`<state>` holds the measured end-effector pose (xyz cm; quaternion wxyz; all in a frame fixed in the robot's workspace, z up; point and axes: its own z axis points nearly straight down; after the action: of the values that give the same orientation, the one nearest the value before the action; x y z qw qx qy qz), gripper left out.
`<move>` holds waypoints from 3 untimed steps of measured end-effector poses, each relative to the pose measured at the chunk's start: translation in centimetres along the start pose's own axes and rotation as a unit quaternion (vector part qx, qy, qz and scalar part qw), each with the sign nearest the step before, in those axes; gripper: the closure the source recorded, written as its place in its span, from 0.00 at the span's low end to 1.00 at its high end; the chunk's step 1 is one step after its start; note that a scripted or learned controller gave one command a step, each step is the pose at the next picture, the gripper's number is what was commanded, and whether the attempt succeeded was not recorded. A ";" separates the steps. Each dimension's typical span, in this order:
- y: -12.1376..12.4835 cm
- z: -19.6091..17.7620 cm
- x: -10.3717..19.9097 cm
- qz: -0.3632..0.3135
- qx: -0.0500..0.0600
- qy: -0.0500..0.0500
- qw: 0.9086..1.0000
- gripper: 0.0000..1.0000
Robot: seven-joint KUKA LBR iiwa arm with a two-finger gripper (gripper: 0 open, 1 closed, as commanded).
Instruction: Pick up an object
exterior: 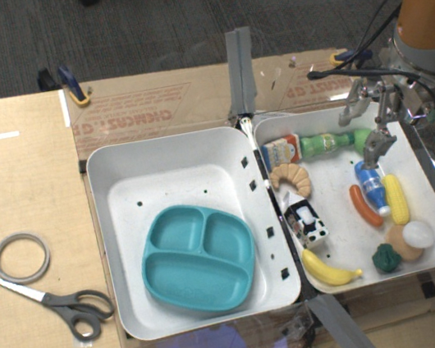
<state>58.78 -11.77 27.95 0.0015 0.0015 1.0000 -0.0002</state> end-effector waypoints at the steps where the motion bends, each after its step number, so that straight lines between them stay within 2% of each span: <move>1: -8.1 7.7 2.9 0.008 0.000 0.001 1.000 0.00; 2: -8.3 18.6 3.5 -0.074 0.000 -0.001 0.997 0.00; 3: -5.5 18.6 7.0 -0.077 0.000 -0.001 0.997 0.00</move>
<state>51.86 -17.27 9.28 0.0022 -0.0756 0.9971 -0.0002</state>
